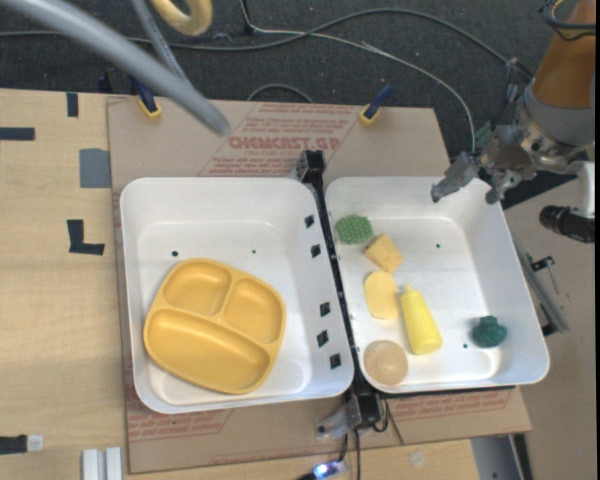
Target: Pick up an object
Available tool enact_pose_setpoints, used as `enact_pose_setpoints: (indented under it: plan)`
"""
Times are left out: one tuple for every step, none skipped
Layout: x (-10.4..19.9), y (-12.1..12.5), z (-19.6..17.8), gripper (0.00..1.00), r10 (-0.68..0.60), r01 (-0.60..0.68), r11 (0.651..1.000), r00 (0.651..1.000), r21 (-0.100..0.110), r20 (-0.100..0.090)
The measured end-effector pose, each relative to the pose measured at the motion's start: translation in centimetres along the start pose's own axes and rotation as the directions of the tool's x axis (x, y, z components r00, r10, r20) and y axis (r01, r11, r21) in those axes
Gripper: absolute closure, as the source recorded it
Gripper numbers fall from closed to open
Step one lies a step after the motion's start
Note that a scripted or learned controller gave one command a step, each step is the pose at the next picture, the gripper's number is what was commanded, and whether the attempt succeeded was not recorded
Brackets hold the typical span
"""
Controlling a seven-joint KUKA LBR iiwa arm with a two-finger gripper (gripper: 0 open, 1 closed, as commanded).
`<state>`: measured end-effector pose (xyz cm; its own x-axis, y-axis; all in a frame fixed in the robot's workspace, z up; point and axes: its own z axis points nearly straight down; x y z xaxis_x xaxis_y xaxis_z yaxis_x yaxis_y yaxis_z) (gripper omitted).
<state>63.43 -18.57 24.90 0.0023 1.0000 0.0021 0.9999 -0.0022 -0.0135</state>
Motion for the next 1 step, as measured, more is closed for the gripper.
enact_pose_setpoints:
  plan:
    - [0.06,0.23,-0.77,0.0,-0.003,0.003,1.0,1.0,-0.012,0.002]
